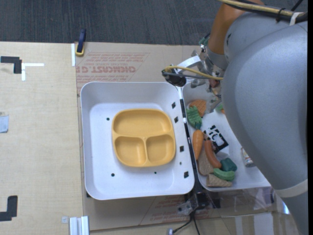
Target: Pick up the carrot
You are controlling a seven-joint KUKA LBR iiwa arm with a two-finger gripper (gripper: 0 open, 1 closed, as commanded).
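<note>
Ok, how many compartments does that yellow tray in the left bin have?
3. The yellow plastic divided tray in the left white bin has one wide compartment across its far side and two smaller ones side by side nearer the camera. None look hidden.

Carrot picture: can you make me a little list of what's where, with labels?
carrot: orange, lying in the right bin, near its left wall
right bin: white, also holds other toy food, partly hidden by the arm
left bin: white, holds a yellow tray
yellow tray: three compartments
arm: grey with orange band, over the right bin
tool: near the right bin's far end, too hidden to tell its state
</note>
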